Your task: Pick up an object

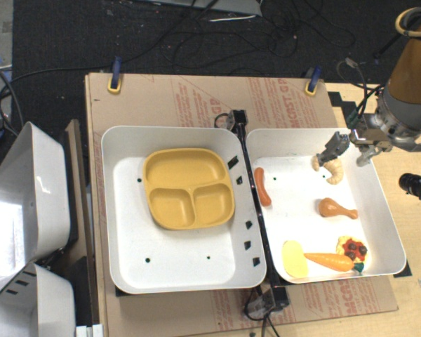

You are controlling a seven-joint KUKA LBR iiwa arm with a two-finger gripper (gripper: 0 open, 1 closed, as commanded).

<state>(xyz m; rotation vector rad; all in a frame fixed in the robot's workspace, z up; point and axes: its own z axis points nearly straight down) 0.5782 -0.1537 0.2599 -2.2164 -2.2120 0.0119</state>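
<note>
The jaws of the gripper (351,151) are seen spread apart, with nothing pinched between them; they are poised over the far right corner of the right bin (379,188). A pale curved piece (329,169) is found just below the darker finger (334,147), lying on the bin floor; whether the two touch cannot be told.

Further out in the same bin, an orange-red sausage (263,187) is laid along the left wall, a brown drumstick (335,208) is set near the middle, and along the near wall a yellow oval piece (293,258), a carrot (330,261) and a small many-coloured item (353,248) are grouped closely, the carrot touching the oval.

In the left bin (119,209) a yellow divided plate (189,188) with three compartments is placed.

Red lettering is printed on the cardboard sheet (175,97) under both bins, but it cannot be read. The sheet is held at its far edge by two yellow clamps (114,83).
</note>
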